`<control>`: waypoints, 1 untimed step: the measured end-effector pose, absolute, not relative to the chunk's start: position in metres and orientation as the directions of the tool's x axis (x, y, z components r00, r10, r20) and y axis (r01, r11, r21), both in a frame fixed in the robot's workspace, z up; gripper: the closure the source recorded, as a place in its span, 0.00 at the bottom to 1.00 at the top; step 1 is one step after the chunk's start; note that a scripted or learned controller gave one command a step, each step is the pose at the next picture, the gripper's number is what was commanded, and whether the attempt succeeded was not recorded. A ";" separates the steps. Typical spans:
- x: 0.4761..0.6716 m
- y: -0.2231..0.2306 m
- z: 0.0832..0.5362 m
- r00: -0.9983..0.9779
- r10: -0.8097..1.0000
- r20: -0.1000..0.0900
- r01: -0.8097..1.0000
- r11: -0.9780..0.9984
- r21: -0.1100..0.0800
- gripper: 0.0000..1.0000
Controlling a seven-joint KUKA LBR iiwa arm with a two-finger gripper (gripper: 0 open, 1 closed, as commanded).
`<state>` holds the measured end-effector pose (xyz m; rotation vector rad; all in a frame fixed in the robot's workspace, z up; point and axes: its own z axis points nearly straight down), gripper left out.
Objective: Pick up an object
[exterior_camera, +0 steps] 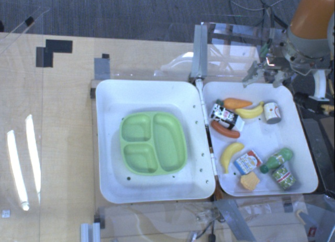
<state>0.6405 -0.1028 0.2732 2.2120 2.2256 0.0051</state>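
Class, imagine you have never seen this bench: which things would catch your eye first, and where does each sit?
The bright green divided plate stands out, lying alone in the left bin. The right bin holds a colourful jumble: two bananas, a carrot, a green bottle and small packets. At the top right, the arm's orange band hangs above that bin's far edge.

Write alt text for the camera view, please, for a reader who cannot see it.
The gripper hovers at the far rim of the right bin, which holds toy food including two bananas. The left bin holds a green divided tray.
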 end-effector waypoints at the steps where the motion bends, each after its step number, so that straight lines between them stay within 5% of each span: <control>1: 0.633 -0.136 0.113 -0.056 0.998 -0.002 0.998 0.056 0.011 0.00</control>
